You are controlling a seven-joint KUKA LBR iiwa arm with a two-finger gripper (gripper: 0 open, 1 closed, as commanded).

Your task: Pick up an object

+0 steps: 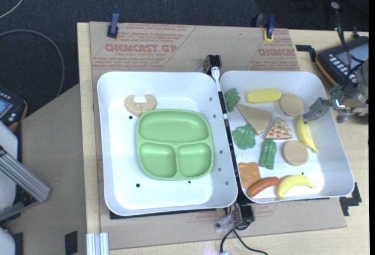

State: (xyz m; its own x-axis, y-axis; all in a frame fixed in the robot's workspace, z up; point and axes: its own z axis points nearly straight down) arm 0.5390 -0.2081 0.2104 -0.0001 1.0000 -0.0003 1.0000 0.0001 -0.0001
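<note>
The gripper [317,109] reaches in over the right bin's [337,157] far right side, its tip just above a banana [305,134] and beside a round cookie [291,104] — nothing sits between its parts, and how wide it stands cannot be told. That bin also holds a corn cob [263,95], a pizza slice [279,129], a sausage [263,185] and a second banana [295,184]. The left bin [117,183] holds a green divided plate [174,143] and a croissant [139,104] beside it.
</note>
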